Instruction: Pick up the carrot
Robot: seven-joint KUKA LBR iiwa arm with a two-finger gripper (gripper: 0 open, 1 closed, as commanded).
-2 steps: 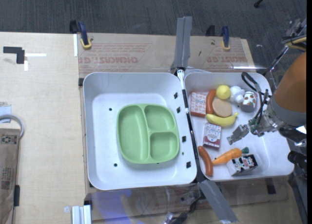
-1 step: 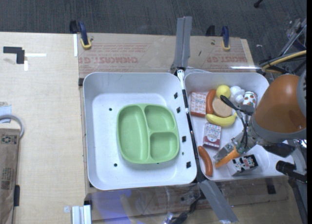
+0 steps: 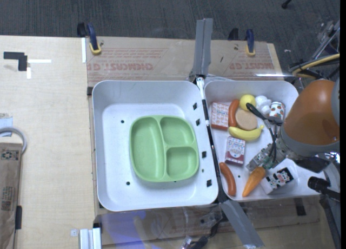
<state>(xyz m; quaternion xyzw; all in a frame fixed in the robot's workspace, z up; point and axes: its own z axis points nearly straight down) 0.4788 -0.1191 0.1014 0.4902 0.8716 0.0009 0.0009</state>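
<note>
1. A red sausage (image 3: pixel 228 179) was seen lying at the near edge of the right bin (image 3: pixel 303 192), just left of the carrot (image 3: pixel 252 182).
2. A small black-and-white package (image 3: pixel 279 178) was found just right of the carrot, close beside it.
3. The carrot itself was seen as orange and tapered, lying at a slant with its thin tip toward the near wall and its thick end up toward the gripper (image 3: pixel 263 159).
4. The gripper was placed directly above the carrot's thick end, at or very near it; whether it was clenched or released could not be told, as the tool was blurred and partly covered by the arm's orange band (image 3: pixel 313 115).
5. A small red-and-white box (image 3: pixel 235 150) was noted left of the gripper.
6. Farther back, a banana (image 3: pixel 244 132), a round tan item (image 3: pixel 247 119), an upright red sausage (image 3: pixel 233 112), a second red box (image 3: pixel 219 115), a yellow fruit (image 3: pixel 247 101) and pale round objects (image 3: pixel 269 105) were crowded together.
7. In the left bin (image 3: pixel 108 134), a green divided plate (image 3: pixel 163 148) was seen, well apart from the carrot.
8. Behind both bins, a cardboard sheet (image 3: pixel 162 61) was held by clamps.
</note>
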